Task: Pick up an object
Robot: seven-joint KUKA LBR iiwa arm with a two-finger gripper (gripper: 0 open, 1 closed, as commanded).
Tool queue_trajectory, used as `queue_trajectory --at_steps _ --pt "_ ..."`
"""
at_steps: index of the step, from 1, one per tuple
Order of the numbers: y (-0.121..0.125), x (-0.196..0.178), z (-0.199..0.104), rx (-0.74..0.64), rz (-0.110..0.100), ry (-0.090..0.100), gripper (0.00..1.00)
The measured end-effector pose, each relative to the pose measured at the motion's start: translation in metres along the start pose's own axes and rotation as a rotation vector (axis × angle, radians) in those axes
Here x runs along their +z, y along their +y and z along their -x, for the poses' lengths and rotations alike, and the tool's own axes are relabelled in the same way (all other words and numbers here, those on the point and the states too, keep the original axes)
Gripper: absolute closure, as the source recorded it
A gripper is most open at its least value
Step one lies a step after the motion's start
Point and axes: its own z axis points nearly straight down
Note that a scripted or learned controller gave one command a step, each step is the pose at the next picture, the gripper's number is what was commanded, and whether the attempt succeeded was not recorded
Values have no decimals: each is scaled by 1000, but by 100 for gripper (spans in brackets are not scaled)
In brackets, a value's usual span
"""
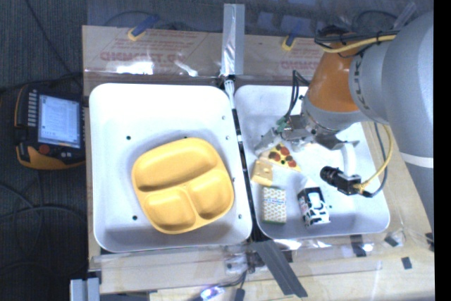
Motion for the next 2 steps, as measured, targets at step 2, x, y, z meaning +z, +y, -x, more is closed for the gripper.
queue_trajectory --at_steps 2 --pt "39 -113 -77 -45 -1 -2 100"
